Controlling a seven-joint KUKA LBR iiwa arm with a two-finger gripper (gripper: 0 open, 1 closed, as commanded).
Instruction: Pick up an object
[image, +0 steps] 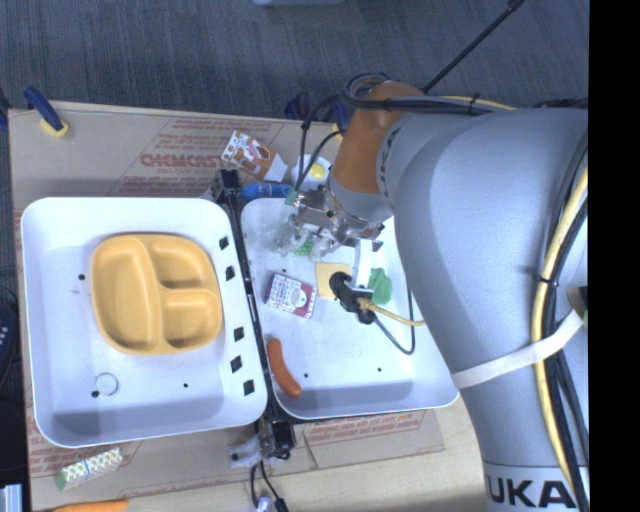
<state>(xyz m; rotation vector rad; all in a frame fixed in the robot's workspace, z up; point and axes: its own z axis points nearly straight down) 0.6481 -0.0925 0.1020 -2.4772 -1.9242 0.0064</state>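
My gripper (306, 238) hangs low over the far left part of the right bin (400, 395), pointing down at the bin floor. A red and white packet (290, 294) lies just in front of it, apart from it. A yellow flat card (328, 274) and a green item (380, 284) lie to the right of the packet, partly under the wrist. An orange sausage-shaped toy (283, 367) rests by the bin's left wall near the front. The arm hides the bin's right side.
The left bin (50, 330) holds a yellow divided tray (155, 291). On the cardboard outside lie a small printed packet (246, 152), a blue item (264, 190), a blue clip (45, 110) and a wrapped sweet (90, 466).
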